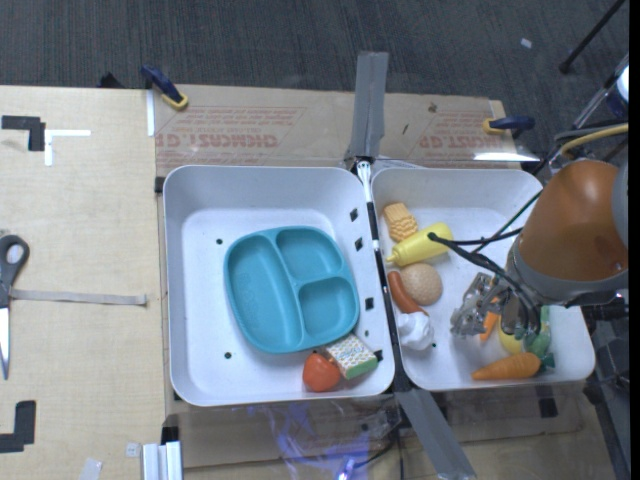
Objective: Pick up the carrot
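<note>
In the left bin a blue divided plate is seen, well apart from the work. In the right bin, the gripper is poised low among the toys; how far it is parted cannot be told, and nothing is seen held. The carrot lies just beyond it toward the near wall, its long axis running left to right, tip leftward, greens at the right.
</note>
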`<state>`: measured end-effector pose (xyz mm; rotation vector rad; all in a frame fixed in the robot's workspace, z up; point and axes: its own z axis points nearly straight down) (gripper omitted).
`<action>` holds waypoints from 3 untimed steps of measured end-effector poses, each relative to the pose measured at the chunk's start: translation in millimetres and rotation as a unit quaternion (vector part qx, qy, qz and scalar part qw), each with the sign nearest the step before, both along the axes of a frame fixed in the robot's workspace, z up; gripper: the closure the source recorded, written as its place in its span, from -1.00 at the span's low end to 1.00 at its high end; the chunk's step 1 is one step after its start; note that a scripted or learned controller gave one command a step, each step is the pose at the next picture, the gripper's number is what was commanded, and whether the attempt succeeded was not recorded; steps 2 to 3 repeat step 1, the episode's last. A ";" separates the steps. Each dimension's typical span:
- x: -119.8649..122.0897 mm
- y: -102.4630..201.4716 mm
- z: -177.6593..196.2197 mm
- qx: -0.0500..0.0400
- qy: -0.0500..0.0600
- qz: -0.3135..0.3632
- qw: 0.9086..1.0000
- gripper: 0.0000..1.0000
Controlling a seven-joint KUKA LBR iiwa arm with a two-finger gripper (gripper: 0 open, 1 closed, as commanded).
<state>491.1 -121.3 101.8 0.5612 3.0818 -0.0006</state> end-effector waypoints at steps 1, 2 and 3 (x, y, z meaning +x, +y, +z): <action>-2.8 18.8 45.2 0.000 0.002 0.047 0.999 1.00; -2.8 18.8 45.2 0.000 0.002 0.047 0.999 1.00; -2.8 18.8 45.2 0.000 0.002 0.047 0.999 1.00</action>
